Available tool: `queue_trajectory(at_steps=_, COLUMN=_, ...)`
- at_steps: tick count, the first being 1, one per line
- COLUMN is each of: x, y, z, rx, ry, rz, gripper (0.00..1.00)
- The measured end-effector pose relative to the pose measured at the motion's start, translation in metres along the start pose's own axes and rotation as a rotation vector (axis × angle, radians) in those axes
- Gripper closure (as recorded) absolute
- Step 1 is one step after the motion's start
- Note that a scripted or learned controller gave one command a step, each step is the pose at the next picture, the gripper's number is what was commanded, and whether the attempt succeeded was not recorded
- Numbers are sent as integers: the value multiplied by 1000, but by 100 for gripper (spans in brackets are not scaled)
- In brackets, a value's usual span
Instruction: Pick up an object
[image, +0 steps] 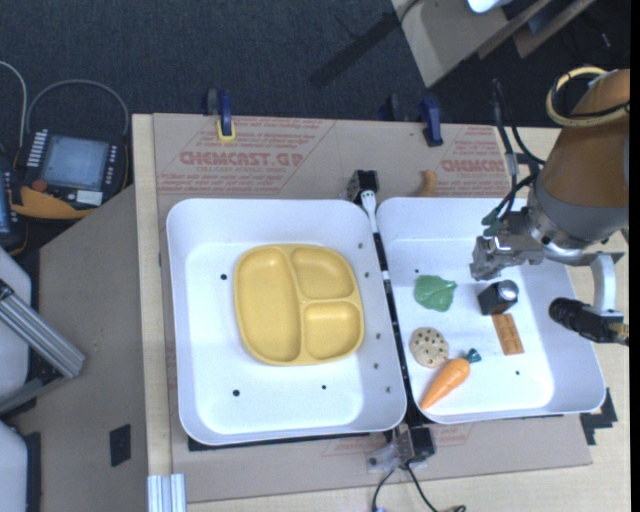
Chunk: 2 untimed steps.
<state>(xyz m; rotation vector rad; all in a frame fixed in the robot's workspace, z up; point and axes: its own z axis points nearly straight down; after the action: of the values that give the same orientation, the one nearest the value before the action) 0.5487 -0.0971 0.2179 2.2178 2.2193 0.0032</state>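
Observation:
The right bin (530, 390) holds a green leaf-shaped piece (435, 292), a round speckled cookie (429, 346), an orange carrot (446, 381) with a green top, and a small brown bar (509, 334). My gripper (497, 297) hangs over the middle of this bin, just right of the green piece and above the brown bar. Its dark tip with a shiny spot points down at the bin floor. I see nothing held in it.
The left bin (200, 300) carries a yellow tray (297, 302) with three compartments. A black divider strip (380, 260) runs between the bins. Clamps (430, 118) sit on the cardboard's far edge. A black part (585, 318) of the arm overhangs the right bin's right rim.

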Motion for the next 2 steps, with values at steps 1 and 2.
queue_trajectory(at_steps=1, x=51, y=3, z=-6, rx=1, ry=3, rz=-5, gripper=100)
queue_trajectory(at_steps=2, x=101, y=12, z=2, rx=3, ry=2, rz=-5, gripper=100)
